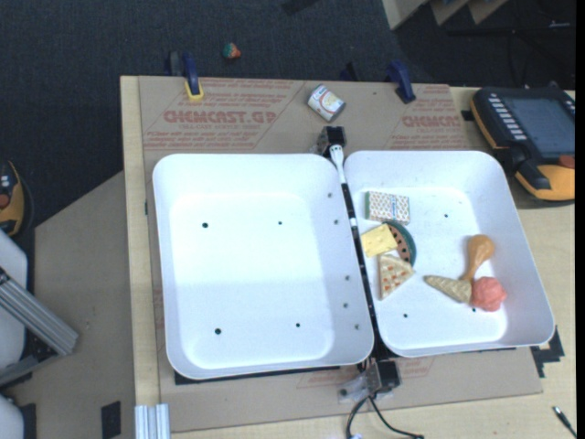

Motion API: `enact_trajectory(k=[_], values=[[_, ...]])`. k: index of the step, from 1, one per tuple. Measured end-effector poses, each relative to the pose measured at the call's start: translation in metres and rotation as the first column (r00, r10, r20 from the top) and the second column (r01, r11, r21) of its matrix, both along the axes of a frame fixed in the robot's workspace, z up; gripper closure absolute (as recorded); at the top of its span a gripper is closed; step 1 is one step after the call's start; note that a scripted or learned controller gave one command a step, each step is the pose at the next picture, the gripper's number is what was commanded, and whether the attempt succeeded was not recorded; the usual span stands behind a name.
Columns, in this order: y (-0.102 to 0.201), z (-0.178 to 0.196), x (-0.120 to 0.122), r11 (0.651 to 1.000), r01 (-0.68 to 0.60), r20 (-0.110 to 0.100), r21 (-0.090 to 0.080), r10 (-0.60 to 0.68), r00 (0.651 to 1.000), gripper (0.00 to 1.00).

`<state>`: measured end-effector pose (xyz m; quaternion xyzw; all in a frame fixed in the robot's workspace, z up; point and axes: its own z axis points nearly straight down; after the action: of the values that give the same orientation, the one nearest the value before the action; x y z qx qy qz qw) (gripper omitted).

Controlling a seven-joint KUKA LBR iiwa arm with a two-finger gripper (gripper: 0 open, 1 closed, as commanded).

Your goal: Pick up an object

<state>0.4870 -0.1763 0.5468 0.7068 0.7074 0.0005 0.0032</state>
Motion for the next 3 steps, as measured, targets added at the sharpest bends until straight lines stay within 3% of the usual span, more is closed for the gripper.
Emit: enact_trajectory(k=[1,2,3], values=[[0.000,-0.001,0.000,1.000,0.000,-0.001,0.001,0.000,1.000,0.00],[0.087,-0.196,0.044,1.000,-0.007,-0.022,0.009,0.007,1.000,0.00],[0.054,-0.001,0.050,1.000,0.002,0.017,-0.002,-0.002,1.000,0.00]])
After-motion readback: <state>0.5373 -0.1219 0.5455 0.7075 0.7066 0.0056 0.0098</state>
